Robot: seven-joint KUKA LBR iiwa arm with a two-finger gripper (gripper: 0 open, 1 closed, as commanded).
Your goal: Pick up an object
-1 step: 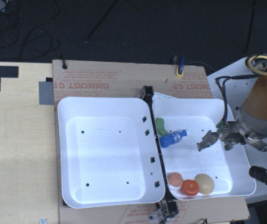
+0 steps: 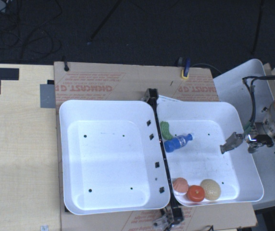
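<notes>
The right bin [image 2: 226, 110] holds several objects. A blue bottle [image 2: 178, 142] lies on its side near the bin's left wall, with a green item [image 2: 165, 129] just behind it. At the front edge sit a pink round piece [image 2: 180, 185], a red tomato-like ball [image 2: 195, 193] and a tan round object [image 2: 211, 188], close together. My gripper [image 2: 231, 143] hangs over the right part of this bin, right of the bottle and apart from every object. Nothing shows in its grasp.
The left bin [image 2: 72, 129] stands beside the right one, with a black divider [image 2: 158, 148] between them. Both rest on a cardboard sheet [image 2: 108, 83]. Cables and arm hardware [image 2: 260, 137] crowd the right edge.
</notes>
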